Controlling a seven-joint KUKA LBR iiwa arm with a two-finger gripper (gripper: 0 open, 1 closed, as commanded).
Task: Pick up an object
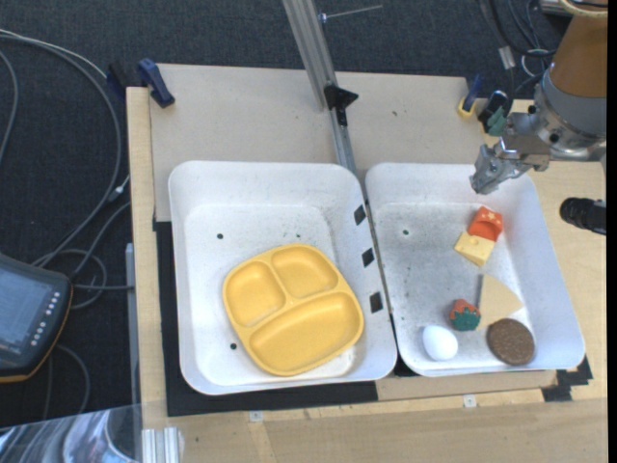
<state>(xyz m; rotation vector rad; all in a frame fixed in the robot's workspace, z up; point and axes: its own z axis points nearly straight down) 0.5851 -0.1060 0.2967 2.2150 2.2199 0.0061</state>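
Lying flat in right bin [551, 258] | brown round cookie [509, 340] | speckled

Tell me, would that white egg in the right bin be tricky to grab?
Probably. The white egg looks smooth and rounded, so it may slip or roll away if nudged. It lies in the right bin near the front wall, close to a small red and green piece, which could crowd a grasp.

Wooden bench [241, 114] with two white bins [193, 201] side by side
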